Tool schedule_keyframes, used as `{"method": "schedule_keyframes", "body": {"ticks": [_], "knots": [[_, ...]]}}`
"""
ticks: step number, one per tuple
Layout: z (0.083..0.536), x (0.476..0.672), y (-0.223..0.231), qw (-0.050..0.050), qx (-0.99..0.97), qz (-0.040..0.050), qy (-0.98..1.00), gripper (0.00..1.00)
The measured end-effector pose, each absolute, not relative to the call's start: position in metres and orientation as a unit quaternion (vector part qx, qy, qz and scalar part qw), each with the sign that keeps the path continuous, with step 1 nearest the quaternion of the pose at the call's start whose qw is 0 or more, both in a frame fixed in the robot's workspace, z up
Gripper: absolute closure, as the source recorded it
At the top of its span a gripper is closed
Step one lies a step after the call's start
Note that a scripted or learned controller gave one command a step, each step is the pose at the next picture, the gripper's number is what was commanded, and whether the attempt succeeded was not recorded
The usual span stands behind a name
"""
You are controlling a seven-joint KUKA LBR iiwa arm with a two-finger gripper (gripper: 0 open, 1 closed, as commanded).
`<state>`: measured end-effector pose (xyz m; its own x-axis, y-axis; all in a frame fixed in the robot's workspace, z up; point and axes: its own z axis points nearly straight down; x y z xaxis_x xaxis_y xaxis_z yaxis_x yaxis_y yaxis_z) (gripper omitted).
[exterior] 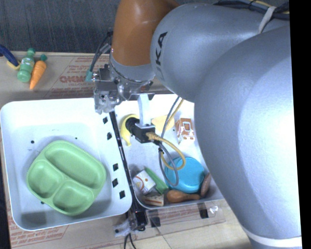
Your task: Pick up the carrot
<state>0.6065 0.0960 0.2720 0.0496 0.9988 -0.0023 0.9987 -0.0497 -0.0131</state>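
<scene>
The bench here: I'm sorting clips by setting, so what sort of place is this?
Probably a robotics lab's pick-and-place bench: a grey arm reaches over two white bins, with a green divided plate, toy food and a carrot on cardboard.

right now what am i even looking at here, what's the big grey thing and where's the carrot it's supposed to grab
The big grey shape is a robot arm with an orange band near its wrist, reaching in from the right. One camera looks down at a slant on two shallow white bins. The left bin holds a green divided plate. The arm hangs over the right bin, where a banana, a blue dish and other small toys lie. Its claw is hard to make out under the wrist, so I cannot say it holds anything. An orange toy carrot lies outside the bins, at the bench's far left corner.
</scene>
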Motion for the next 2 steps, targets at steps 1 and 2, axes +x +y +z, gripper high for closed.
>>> {"method": "schedule_keyframes", "body": {"ticks": [1, 2], "knots": [[0.247, 0.617, 0.177, 0.002, -0.779, 0.0038, -0.628, 1.00], [0.333, 0.523, 0.112, 0.001, -0.693, 0.0031, -0.721, 1.00]]}}
